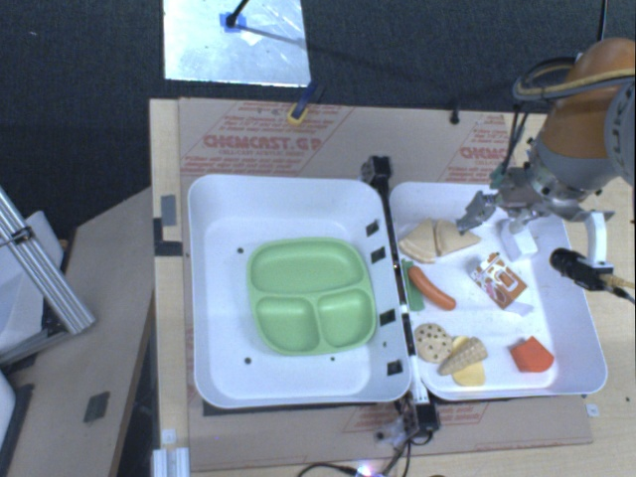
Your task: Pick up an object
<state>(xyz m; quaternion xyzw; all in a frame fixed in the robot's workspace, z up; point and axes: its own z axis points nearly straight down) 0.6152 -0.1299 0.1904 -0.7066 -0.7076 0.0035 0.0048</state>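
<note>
Starting at the left, the surface [169,296] carries a shallow white bin [214,266] with a green divided plate [310,296] lying flat near its middle; the plate has one long compartment at the top and two smaller ones below.

Just beside it, across a black hinge strip [390,266], sits the right bin [576,366], which holds the play food. A tan bread slice [429,239] lies near its upper left corner, with a red-orange sausage [431,287] just below it, slanting down to the right. Further down are a round speckled cookie [431,341] and, touching it on the right, a ridged tan piece over a yellow one [464,358]. A small red and white carton [499,279] rests tilted near the bin's middle, and an orange wedge [533,355] lies toward the lower right corner.

The gripper [492,219] hangs over the upper part of the right bin, just right of the bread slice. Its fingers [475,212] look spread apart, with nothing between them; one tip is near the bread's right end, but whether it touches is unclear.
</note>
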